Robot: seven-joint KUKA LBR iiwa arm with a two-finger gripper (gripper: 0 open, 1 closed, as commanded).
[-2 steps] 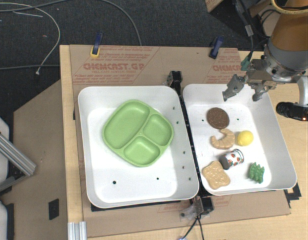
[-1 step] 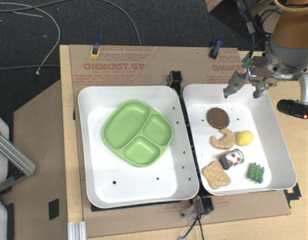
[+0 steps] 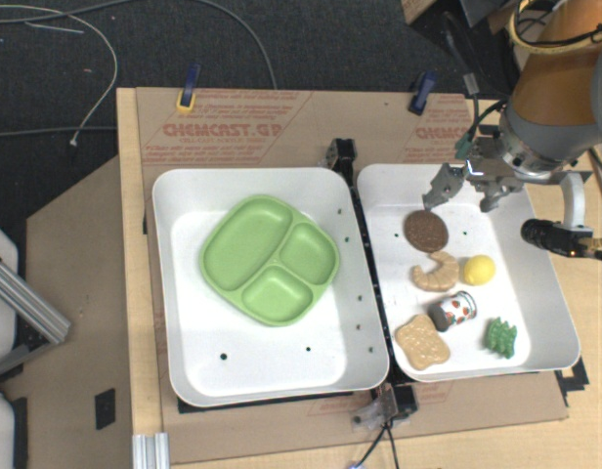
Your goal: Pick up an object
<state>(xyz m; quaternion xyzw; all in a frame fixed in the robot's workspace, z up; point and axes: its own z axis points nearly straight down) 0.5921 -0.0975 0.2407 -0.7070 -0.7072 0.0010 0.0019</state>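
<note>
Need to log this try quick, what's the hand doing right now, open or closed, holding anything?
Hand: open, fingers spread, holding nothing, hovering over the right bin just above the brown round cookie.

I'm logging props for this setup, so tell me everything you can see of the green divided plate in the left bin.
The green divided plate is pale green, looks like smooth moulded plastic, and has rounded corners. Raised ridges split it into three compartments: one large at upper left, two smaller at right and bottom. It lies flat and upright, turned at an angle to the bin walls, near the middle of the left bin. Nothing lies in it, and only the bin floor touches it.
</note>
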